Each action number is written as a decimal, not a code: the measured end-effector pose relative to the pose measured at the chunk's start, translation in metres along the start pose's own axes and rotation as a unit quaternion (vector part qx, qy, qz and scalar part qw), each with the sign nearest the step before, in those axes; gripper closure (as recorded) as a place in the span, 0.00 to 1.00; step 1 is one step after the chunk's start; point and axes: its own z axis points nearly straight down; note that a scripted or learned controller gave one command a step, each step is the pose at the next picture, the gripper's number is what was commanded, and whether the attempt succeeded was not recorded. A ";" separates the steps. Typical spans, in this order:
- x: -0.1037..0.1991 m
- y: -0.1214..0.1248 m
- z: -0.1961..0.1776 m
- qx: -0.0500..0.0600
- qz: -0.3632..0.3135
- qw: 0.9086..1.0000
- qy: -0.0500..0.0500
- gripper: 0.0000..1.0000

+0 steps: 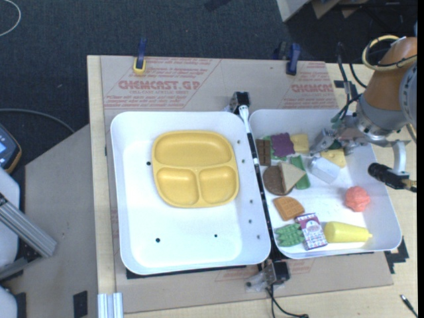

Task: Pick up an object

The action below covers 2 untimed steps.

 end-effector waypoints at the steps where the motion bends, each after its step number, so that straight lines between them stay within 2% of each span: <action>1: -0.003 0.003 -0.015 -0.004 -0.001 1.000 -0.005 1.00; 2: -0.009 0.002 -0.074 -0.008 0.001 1.000 -0.006 1.00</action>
